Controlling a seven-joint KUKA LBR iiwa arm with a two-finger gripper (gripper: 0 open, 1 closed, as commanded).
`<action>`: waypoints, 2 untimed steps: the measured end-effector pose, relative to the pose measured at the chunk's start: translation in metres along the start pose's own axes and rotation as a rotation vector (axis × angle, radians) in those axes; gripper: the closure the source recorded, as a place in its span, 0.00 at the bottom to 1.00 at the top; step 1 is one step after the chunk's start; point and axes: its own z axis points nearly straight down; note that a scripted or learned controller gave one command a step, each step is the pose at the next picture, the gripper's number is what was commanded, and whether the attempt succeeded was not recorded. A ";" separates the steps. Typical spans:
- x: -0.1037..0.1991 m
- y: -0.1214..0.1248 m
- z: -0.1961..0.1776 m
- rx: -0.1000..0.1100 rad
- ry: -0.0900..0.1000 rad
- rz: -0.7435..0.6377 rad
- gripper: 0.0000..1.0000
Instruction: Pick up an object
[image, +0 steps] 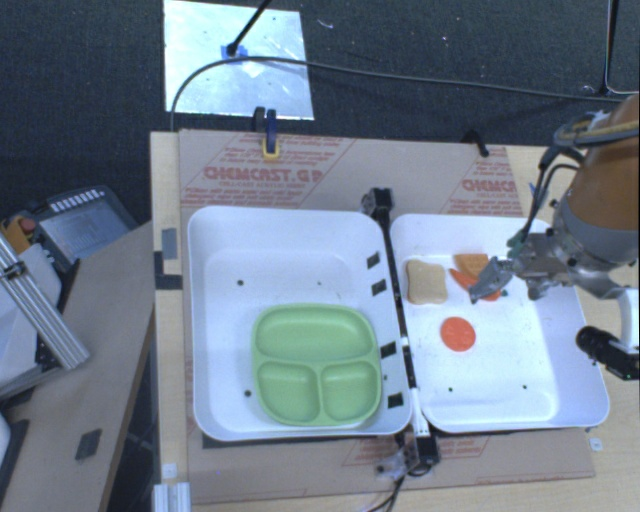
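Two shallow white bins are sitting side by side on the bench. The left bin (215, 250) is holding a green divided plate (317, 363), which is lying toward its near side with three compartments facing up. The right bin (540, 400) is carrying three small pieces of toy food: a tan slice of bread (427, 282) lying flat near the bin's far left part, a round red-orange slice (459, 334) resting alone closer to the middle, and an orange piece (468, 266) sitting just right of the bread.

Reaching in from the right, the grey arm (600, 215) is hanging over the right bin with its gripper (487, 286) down at the orange piece, right beside the bread. The dark fingertips are crowding against that orange piece and partly covering it. From where I am standing, I cannot tell whether the jaws are apart or pressed together, nor whether the orange piece is actually sitting between them. The red-orange slice is lying apart from the gripper, a little nearer to me.
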 end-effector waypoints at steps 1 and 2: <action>0.000 0.002 -0.005 -0.011 -0.001 -0.002 0.00; 0.000 -0.006 0.041 -0.007 0.000 0.000 0.00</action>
